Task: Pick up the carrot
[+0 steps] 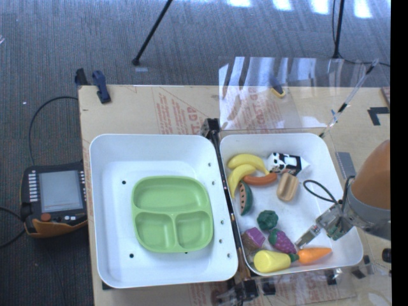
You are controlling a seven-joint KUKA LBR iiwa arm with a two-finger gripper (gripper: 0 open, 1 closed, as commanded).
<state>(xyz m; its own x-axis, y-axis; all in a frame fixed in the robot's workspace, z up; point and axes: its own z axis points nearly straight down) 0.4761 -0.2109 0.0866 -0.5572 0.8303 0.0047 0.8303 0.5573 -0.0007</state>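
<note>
My gripper (308, 237) hovers with fingers apart, holding nothing, in the right bin (322, 144). I judge this the approach step. The carrot (313, 255) lies just beside it at five o'clock; next I'd shift over it, descend and close.

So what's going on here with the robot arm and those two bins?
The arm's gripper is low in the right bin, just above and left of the carrot, which lies on the bin floor near the front edge beside a yellow pear. Nothing is between the fingers, so the carrot isn't picked up yet. Other toy foods, like bananas, share that bin. The left bin holds a green divided plate.
</note>
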